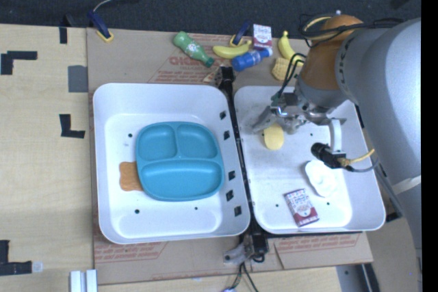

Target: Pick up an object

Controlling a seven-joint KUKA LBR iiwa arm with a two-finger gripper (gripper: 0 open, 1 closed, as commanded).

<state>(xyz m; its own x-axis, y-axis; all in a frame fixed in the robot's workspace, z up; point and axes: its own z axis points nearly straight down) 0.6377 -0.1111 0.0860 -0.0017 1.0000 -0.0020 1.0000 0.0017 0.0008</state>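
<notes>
The arm is reaching in from the right and the hand (282, 121) is sitting low in the right bin (356, 212), just above and touching or nearly touching a small yellow object (274, 139) near the bin's upper-left area. Whether the hand is apart or together can't be told from this angle; the wrist hardware is blocking it.

Step in hand, as a guess: the approach/descend phase of a pick, w/ the yellow object as the likely target. Nothing is visibly between the fingers yet, so no grasp is confirmed.

Other candidates in the same bin: a white object (321, 178) and a red-and-white packet (301, 206) nearer the front. The left bin (113, 215) is holding a blue divided plate (179, 161).

Next move is probably calling for centring over the yellow object, closing on it, then lifting straight up w/o dragging on the bin floor.
</notes>
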